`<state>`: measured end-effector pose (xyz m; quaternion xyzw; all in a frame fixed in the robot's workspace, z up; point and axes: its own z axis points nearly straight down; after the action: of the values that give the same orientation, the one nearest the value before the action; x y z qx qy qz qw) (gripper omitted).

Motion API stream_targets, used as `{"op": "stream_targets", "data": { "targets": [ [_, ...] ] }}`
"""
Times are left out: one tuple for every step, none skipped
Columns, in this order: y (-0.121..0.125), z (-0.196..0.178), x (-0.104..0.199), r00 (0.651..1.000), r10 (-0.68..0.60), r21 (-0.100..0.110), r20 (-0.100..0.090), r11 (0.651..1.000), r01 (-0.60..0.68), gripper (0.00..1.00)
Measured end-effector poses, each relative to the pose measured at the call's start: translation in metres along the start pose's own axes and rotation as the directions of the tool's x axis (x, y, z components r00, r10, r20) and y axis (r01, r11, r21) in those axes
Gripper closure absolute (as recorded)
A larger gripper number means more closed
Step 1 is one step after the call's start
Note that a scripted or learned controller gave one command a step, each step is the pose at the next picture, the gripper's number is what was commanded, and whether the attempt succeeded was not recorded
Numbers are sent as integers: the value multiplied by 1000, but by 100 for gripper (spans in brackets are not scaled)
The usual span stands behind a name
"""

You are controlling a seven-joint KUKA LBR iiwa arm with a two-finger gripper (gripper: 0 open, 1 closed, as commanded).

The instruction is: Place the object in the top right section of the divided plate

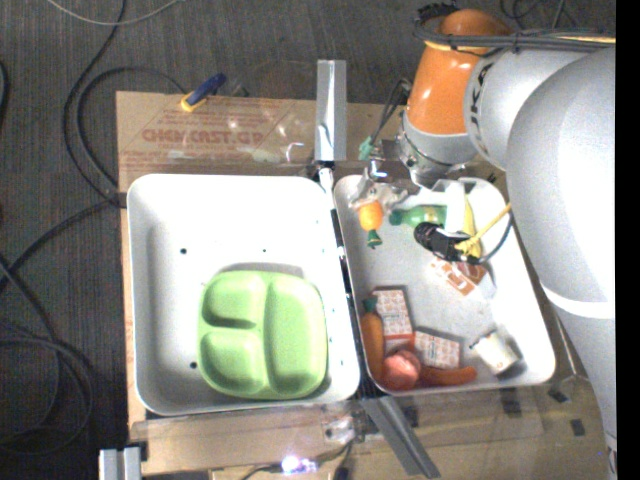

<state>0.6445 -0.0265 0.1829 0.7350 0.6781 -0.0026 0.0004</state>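
The green divided plate (264, 334) lies alone in the left bin (160, 218), open from above. The right bin (520, 268) is crowded: boxes (393, 310), a carrot (373, 340) and a cup (495, 352) packed close, the arm (520, 88) overhead.

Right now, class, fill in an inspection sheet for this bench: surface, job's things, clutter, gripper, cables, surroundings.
Surface: two white bins side by side, left bin, right bin.
Job's things: green divided plate in the left bin, nothing on it.
Clutter: small orange item, green item, patterned box, white cup in the right bin.
Gripper: gripper over the right bin's far corner.
Cables: cables on the floor.
Surroundings: cardboard sheet behind the bins.
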Motion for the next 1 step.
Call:
{"op": "stream_targets", "data": {
  "targets": [
    [-73,0,50,998,-68,1,-4,998,68,100]
  ]
}}
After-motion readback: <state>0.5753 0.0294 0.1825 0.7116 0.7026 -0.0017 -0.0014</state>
